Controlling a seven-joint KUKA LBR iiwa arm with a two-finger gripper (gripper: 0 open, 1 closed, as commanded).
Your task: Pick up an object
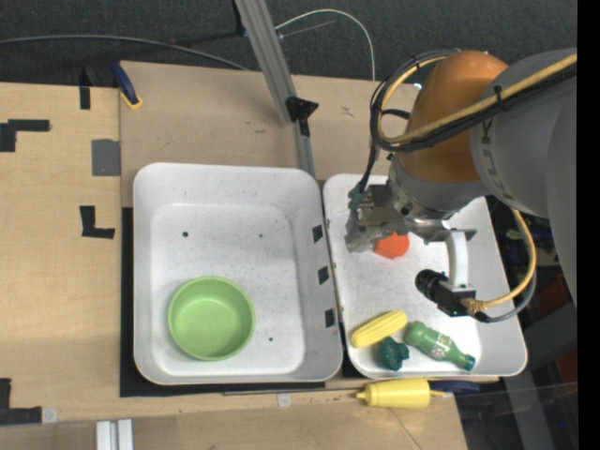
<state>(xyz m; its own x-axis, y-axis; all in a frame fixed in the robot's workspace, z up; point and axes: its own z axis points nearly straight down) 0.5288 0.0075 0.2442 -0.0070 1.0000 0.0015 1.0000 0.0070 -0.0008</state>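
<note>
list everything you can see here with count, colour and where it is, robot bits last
bins: 2, white, side by side on the bench
bowl: 1, green, left bin, near corner
orange object: 1, orange, right bin, beside the gripper
corn: 1, yellow, right bin, near edge
bottle: 1, green, right bin, near edge
dark green object: 1, dark green, right bin, next to the corn
yellow object: 1, yellow, on the bench in front of the right bin
arm: 1, grey with orange band, over the right bin
gripper: 1, grey, low over the right bin

Grey arm, orange band (glossy, rounded), black and yellow cables looped alongside.
</note>
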